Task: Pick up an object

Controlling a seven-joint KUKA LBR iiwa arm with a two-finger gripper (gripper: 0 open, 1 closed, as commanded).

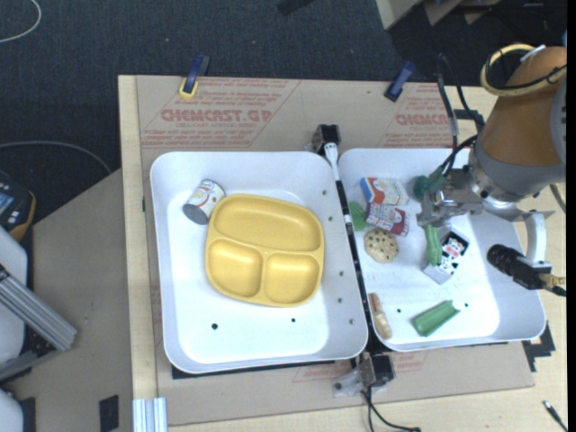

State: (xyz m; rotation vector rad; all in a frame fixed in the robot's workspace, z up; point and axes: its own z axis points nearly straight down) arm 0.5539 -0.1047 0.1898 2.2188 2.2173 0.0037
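My gripper (436,212) hangs over the middle of the right bin (504,318), at the end of the grey arm (522,142) that reaches in from the right. Just below it lie a thin green item (434,241) and a small white and black box (449,257). To its left are a red, white and blue packet (385,205) and a round cookie (381,245). A green wedge-shaped object (436,317) rests near the bin's front. Nothing is seen held.
The left bin (180,313) holds a yellow divided plate (265,248) and a small can (203,200) on its side at the back left. A brown stick (381,314) and a green piece (356,216) lie along the right bin's left wall.
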